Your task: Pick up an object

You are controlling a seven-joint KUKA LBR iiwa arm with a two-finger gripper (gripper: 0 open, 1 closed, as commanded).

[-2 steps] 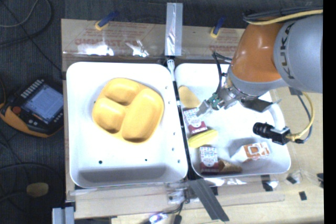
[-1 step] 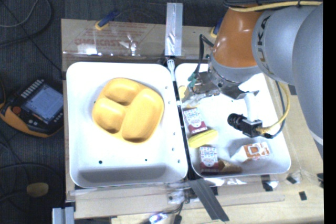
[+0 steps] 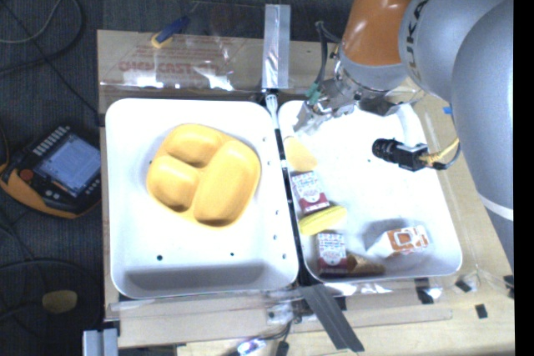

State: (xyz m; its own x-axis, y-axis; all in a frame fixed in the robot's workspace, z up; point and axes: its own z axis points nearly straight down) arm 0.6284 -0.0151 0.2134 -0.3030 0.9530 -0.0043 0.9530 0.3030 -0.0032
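Dark grey carpet floor with loose cables; orange-edged handheld pendant (image 3: 58,171) lies at far left, off the bench. Wooden bench (image 3: 125,46) carries a crumpled clear plastic sheet (image 3: 179,62) along its back edge. Left bin (image 3: 125,263) holds one large yellow lumpy object (image 3: 203,173), roughly centred. Right bin (image 3: 438,196) holds a yellow wedge (image 3: 300,154) by the divider, two red-labelled sachets (image 3: 309,192) (image 3: 331,250), a yellow strip (image 3: 323,218) between them, and an orange-and-white packet (image 3: 406,240) toward the front right. Gripper (image 3: 310,117) hangs over the right bin's back-left corner, just above the wedge; fingers blurred, spread or pressed together cannot tell. Arm's grey bulk cut off at right edge.
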